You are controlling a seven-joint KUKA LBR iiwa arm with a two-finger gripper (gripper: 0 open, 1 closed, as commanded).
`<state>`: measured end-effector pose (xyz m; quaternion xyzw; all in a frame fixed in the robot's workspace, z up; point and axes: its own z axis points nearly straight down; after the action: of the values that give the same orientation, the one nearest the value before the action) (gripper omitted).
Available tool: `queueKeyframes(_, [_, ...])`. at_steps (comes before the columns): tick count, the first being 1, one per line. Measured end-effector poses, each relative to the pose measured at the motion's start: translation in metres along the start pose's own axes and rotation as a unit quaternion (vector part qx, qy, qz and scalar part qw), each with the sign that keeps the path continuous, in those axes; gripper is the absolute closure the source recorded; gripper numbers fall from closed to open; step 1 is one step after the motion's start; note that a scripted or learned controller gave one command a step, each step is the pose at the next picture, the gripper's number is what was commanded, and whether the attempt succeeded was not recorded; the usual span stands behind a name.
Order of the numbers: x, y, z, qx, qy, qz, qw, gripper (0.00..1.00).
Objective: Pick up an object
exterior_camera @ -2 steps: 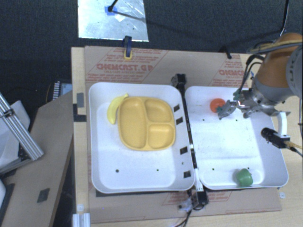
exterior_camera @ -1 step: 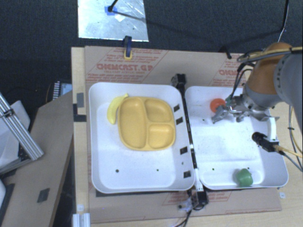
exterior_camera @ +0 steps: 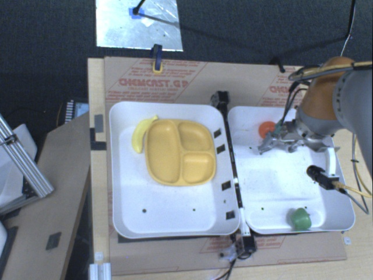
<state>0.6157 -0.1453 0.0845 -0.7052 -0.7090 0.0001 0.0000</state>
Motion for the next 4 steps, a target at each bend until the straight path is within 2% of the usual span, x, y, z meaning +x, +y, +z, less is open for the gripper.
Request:
queueKeyframes(1, [0.0,0.001,-0.011,-0.002,-0.001,0.0,1.0,1.0])
queueKeyframes(2, [0.0,0.003,-0.077,-0.004,-0.001,0.0,1.0,1.0])
queueKeyframes(3, [-0.001,0.005,-0.124,-0.003,-0.001,-0.001,1.0,1.0])
queueKeyframes(4, [0.046,-0.01,-0.119,0.0,0.001,-0.002,1.0,1.0])
